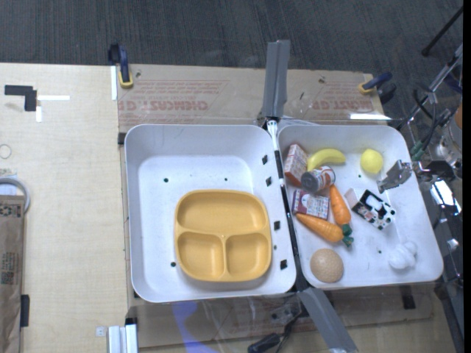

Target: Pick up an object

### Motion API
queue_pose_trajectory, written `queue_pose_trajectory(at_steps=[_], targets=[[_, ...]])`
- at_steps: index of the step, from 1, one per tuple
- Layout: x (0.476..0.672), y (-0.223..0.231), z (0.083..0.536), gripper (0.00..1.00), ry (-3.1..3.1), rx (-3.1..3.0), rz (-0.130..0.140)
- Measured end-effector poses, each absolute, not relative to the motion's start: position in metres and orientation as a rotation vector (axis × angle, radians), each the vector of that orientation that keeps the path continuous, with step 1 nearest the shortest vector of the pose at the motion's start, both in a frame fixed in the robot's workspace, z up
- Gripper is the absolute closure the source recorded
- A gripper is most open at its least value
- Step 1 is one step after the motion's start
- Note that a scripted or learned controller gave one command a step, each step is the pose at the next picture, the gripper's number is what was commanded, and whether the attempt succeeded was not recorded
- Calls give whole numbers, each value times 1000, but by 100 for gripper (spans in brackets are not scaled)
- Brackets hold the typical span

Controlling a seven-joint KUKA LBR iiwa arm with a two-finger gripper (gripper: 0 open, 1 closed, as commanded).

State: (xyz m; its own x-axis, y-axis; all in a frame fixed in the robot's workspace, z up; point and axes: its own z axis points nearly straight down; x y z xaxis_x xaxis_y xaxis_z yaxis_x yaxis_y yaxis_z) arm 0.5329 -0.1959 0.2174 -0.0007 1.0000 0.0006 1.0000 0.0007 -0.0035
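Gripper [397,173]: over the right bin [423,226], just right of the lemon [372,160]; whether its grip is wide or narrow, I cannot tell.
Banana [326,157]: left of the lemon.
Carrots [329,218]: below-left of the lemon, mid-bin.
Egg [327,265]: far below the lemon.
Yellow plate [222,235]: in the left bin [147,219], well left of the lemon.

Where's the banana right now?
The banana lies in the right bin, near its far edge, between the small carton and the lemon.
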Motion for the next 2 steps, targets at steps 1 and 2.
queue_pose_trajectory(at_steps=[1,2], targets=[[562,-145,122,0,-2444,-2000,-11],[550,-129,110,0,-2334,-2173,-29]])
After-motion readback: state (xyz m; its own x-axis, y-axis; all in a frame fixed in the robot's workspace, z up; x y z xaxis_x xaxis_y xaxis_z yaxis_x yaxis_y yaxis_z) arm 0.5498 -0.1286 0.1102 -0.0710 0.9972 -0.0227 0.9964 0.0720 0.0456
